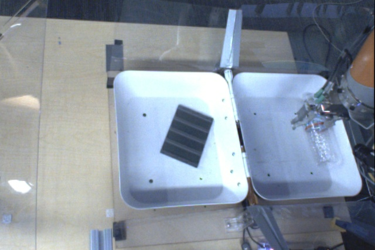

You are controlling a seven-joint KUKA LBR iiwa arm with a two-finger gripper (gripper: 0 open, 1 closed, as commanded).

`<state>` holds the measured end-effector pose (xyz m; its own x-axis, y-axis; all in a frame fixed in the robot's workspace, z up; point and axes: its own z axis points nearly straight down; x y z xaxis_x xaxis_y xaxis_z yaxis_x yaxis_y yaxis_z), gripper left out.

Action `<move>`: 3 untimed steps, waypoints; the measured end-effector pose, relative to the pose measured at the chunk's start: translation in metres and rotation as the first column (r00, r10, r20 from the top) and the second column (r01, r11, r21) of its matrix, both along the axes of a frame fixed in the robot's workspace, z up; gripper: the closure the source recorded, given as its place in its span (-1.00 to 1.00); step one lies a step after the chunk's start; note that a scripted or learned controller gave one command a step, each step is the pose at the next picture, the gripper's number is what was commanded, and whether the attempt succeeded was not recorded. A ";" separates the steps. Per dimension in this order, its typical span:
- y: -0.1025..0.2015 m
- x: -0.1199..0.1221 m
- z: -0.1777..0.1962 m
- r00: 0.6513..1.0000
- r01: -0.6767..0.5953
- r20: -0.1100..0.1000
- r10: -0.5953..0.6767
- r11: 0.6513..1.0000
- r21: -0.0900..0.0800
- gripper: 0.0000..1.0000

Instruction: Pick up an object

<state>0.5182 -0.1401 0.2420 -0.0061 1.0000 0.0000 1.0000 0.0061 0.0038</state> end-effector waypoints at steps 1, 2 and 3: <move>-0.041 0.041 -0.065 0.984 -0.178 0.000 0.178 0.984 -0.001 -1.00; -0.061 0.072 -0.124 0.985 -0.171 0.037 0.171 0.985 -0.014 -1.00; -0.065 0.086 -0.130 0.965 -0.261 0.023 0.261 0.965 -0.011 -1.00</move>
